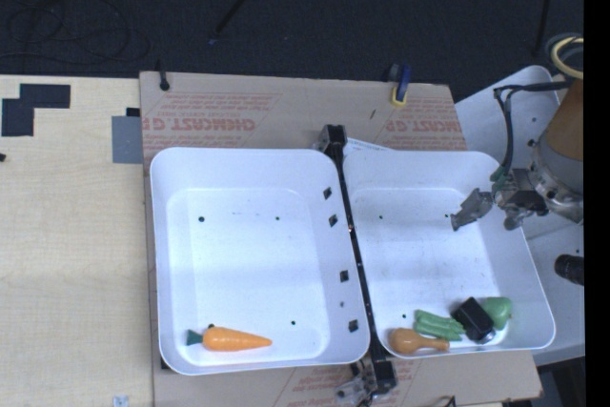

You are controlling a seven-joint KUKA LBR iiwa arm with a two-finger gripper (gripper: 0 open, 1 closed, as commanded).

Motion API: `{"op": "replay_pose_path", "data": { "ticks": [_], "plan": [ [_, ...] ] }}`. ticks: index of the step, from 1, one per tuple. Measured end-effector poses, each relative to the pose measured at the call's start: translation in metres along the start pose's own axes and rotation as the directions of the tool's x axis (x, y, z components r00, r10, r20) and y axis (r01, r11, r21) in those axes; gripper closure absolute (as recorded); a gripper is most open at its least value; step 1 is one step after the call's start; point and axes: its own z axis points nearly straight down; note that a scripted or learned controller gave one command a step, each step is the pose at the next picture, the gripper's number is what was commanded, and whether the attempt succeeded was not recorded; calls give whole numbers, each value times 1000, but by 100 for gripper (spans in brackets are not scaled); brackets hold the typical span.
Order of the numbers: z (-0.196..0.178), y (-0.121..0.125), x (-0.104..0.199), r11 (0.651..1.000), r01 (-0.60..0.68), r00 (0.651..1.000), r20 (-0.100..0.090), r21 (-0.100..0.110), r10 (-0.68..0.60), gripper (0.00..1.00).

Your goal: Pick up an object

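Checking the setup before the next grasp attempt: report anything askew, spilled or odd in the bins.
Nothing stands out. A toy carrot lies flat in the left bin; the other items huddle in the right bin's near corner. The gripper hovers above that bin.

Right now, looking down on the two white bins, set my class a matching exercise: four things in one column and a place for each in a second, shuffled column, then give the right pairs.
Things:
1. orange plastic carrot
2. black rectangular block
3. tan pear-shaped gourd toy
4. blue clamp

Places:
A. on the far edge of the cardboard sheet
B. lying alone at the left bin's near edge
C. resting on the green vegetables in the right bin's near corner
D. at the right bin's near edge, just left of the green pods

Pairs: 1-B, 2-C, 3-D, 4-A
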Motion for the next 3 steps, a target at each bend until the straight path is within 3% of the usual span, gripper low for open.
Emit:
{"op": "replay_pose_path", "data": {
  "ticks": [1, 2, 3],
  "plan": [
    [0, 37, 76, 1000, 8, 1000, -3, -1, -8, 0],
    [-148, 29, 140, 1000, 9, 1000, -2, -16, -9, 0],
    [-178, 70, 214, 1000, 8, 1000, -1, -5, -8, 0]
  ]
}}
